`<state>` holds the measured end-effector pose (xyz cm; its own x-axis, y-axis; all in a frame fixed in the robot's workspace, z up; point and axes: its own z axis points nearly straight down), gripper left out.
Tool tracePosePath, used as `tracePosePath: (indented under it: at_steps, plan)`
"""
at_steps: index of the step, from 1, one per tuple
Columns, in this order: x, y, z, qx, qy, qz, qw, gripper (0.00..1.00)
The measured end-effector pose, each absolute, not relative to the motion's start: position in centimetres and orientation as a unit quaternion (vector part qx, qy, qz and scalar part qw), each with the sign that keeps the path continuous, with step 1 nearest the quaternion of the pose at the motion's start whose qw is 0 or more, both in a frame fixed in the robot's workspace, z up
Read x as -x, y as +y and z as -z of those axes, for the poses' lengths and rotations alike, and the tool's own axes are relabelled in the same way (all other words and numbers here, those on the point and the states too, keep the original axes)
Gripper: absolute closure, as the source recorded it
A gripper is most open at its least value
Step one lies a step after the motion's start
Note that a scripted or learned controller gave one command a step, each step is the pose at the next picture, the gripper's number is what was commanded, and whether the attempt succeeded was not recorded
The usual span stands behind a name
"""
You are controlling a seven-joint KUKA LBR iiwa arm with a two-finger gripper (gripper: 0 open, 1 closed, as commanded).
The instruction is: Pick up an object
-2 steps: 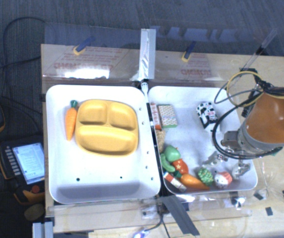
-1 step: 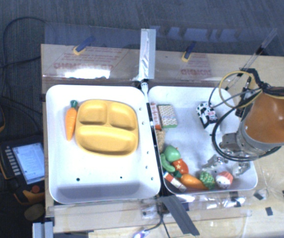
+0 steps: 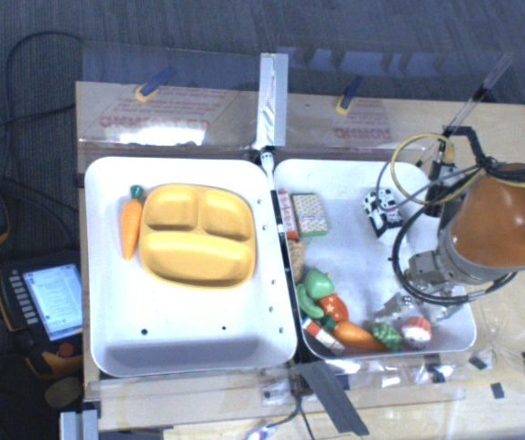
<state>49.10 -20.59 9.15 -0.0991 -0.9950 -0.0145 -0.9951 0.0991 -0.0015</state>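
My gripper (image 3: 405, 312) hangs low over the front right corner of the right bin (image 3: 344, 246), under the arm's orange band (image 3: 493, 223). Right below it lie a red and white round toy (image 3: 417, 331) and a small green piece (image 3: 388, 335). To their left sits an orange carrot-like toy (image 3: 357, 335), a red toy (image 3: 333, 308) and a green toy (image 3: 314, 287). A small patterned box (image 3: 309, 214) lies at the bin's back left. A black and white toy (image 3: 382, 207) rests near the back, beside the arm's cables.
The left bin (image 3: 115, 337) holds a yellow divided tray (image 3: 198, 234) and an orange carrot (image 3: 131, 225) along its left side. Looping cables (image 3: 409, 168) hang off the arm over the right bin's back right. A divider wall (image 3: 278, 246) separates the bins.
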Motion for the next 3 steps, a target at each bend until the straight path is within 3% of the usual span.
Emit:
tracePosePath:
  at_steps: [1,2,3]
  plan:
    - [-49.0,-20.4,-9.1,0.74,0.673,-0.0069,0.008,0.0]
    - [-52.5,-14.4,-9.0,0.799,0.601,0.0042,0.002,0.0]
    - [-50.1,-19.9,-9.2,0.877,0.481,0.0031,0.011,0.0]
